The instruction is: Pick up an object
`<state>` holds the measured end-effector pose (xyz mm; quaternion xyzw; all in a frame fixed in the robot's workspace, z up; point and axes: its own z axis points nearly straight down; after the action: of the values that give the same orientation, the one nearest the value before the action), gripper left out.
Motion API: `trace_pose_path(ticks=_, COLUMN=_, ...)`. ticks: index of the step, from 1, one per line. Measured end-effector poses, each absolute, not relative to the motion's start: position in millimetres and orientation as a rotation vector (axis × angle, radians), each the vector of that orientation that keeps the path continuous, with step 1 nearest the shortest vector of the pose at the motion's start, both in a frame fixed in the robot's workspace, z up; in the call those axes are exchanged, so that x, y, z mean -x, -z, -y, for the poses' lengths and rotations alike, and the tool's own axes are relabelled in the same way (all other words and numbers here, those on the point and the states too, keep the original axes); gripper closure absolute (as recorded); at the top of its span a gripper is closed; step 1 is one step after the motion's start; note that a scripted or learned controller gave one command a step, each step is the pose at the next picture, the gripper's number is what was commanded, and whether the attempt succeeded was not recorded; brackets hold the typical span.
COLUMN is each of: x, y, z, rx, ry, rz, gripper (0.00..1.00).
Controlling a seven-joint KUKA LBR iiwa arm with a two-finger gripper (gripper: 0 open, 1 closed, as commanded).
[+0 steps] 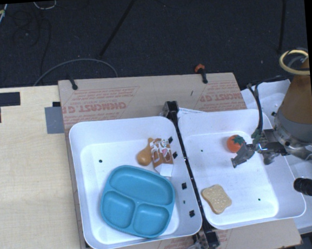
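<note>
The approach step of a pick is judged to be in hand: nothing is yet held, and the gripper (244, 157) is seen poised in the right bin (264, 210), just beside and slightly below a small orange toy fruit with a green top (234, 143), which lies near that bin's upper middle. The likeliest target is taken to be this fruit, though the task names no particular object. A toy slice of toast (217, 198) lies well apart from the gripper, nearer the bin's lower left corner. In the left bin (82, 155) a blue divided tray (136, 201) rests flat, and above it, close to the black divider between the bins, a brown-and-white toy piece (157, 152) is seen whose make cannot be told. The dark fingers are seen slanting toward the left, but whether they are spread or closed cannot be told; nothing is visibly between them. For the next move, it is judged that the fingers would need to be brought over the fruit, centred on it and lowered so that it sits between them before closing; a rounded shape may roll aside if touched off-centre. The arm (298, 103) enters from the right, its orange-banded wrist held above the bin's right wall, the gripper reaching leftward and downward.
</note>
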<state>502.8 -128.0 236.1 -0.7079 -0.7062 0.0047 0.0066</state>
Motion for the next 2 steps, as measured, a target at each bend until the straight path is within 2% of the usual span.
trace_pose_path(ticks=1, x=-505.1, y=-243, z=128, rx=2.219, ry=-0.003, rz=2.219, gripper=0.00)
trace_pose_path(ticks=2, x=-511.5, y=-192, z=120, rx=2.216, ry=-0.006, rz=2.217, gripper=0.00)
